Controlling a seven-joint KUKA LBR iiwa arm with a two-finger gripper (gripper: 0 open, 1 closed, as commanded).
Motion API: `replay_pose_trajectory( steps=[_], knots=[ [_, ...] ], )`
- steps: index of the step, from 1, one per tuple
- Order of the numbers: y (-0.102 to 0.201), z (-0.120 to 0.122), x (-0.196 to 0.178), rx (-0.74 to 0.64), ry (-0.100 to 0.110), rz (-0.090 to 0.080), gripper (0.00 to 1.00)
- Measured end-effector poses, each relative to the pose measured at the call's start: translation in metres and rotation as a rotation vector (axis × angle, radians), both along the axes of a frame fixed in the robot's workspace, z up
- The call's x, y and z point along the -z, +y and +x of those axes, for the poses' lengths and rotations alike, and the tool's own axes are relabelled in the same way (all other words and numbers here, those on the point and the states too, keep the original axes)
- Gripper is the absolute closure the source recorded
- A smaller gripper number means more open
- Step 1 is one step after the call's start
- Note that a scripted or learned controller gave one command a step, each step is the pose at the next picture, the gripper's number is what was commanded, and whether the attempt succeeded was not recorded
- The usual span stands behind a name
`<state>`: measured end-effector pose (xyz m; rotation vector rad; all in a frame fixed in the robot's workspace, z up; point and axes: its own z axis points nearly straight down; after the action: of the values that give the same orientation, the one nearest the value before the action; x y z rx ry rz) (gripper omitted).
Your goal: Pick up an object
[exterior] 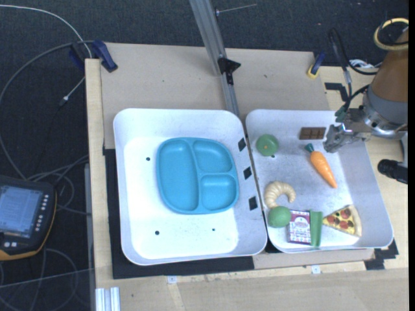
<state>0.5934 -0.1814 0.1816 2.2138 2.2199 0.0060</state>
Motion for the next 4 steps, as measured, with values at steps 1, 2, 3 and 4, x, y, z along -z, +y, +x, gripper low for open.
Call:
replay_pose_trajectory(
  steps=[1,2,3,4],
  knots=[
    [0.000,0.001,-0.026,0.001,0.002,0.001,1.00],
    [0.055,-0.007,-0.020,-0.003,0.010,0.006,1.00],
    [0.106,-0.015,-0.016,-0.003,0.010,0.006,1.00],
    [0.167,-0.023,-0.016,-0.005,0.011,0.006,1.00]
  ],
)
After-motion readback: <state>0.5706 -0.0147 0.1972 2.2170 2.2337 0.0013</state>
